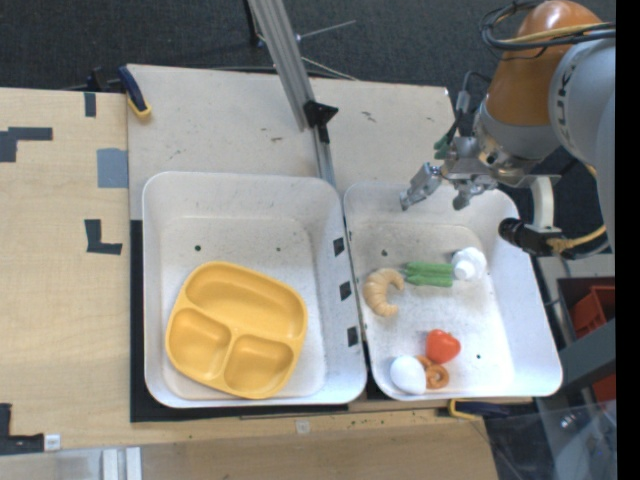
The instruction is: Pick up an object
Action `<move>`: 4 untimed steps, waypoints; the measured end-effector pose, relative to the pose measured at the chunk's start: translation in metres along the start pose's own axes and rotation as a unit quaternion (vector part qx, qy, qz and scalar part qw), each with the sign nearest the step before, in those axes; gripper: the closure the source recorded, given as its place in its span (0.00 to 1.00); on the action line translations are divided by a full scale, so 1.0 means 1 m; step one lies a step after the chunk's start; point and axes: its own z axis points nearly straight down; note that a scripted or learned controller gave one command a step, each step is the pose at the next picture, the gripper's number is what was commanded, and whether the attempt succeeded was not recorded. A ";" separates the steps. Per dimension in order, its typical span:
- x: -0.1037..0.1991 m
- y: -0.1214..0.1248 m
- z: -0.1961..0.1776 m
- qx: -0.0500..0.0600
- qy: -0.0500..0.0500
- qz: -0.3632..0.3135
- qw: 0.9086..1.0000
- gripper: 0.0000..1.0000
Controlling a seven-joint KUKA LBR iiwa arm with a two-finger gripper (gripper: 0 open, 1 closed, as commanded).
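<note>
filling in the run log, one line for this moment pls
phase: pre-grasp | tool: open, above right bin's far edge, holding nothing | right bin: croissant, green item, red item | left bin: yellow tray

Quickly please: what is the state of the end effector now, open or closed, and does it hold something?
End effector: open, holding nothing, above the far edge of the right bin.

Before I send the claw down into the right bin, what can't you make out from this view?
- Small orange thing: partly tucked behind the white ball and red piece; shape unclear.
- White-capped item at the end of the green piece: too small to tell whether they are joined.
- Claw: its height above the right bin cannot be judged from the slanted camera view.
</note>
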 end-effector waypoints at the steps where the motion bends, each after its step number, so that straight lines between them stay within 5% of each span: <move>1: 0.000 0.000 0.000 0.000 0.000 0.000 1.000 0.00; 4: 0.011 -0.013 0.133 0.000 -0.001 0.000 1.000 0.00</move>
